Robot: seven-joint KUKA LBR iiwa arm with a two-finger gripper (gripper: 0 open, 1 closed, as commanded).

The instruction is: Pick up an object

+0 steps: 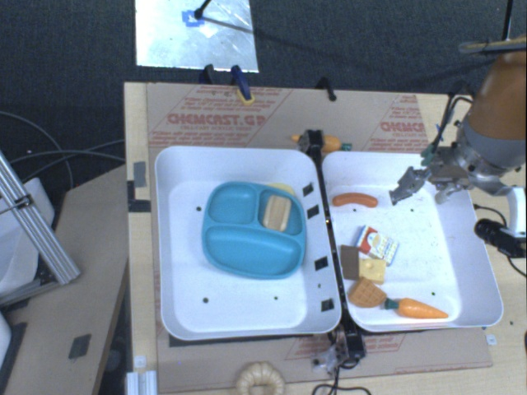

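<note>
My gripper point(425, 191) hangs over the back of the right bin point(469, 253), its two grey fingers spread open with nothing between them. A toy sausage point(354, 199) lies on the bin floor just left of the left fingertip point(403, 191). Nearer the front lie a small red and white carton point(378, 243), a brown square point(350, 262), a yellow cheese block point(373, 269), a waffle-like piece point(366, 294) and a carrot point(420, 309).
The left bin point(185, 253) holds a blue divided plate point(247, 241) with a tan bread piece point(276, 212) in its back compartment. A yellow toy point(330, 144) sits behind the bins. A ring-shaped toy point(259, 378) lies in front of them. The divider clips point(317, 212) run between the bins.
</note>
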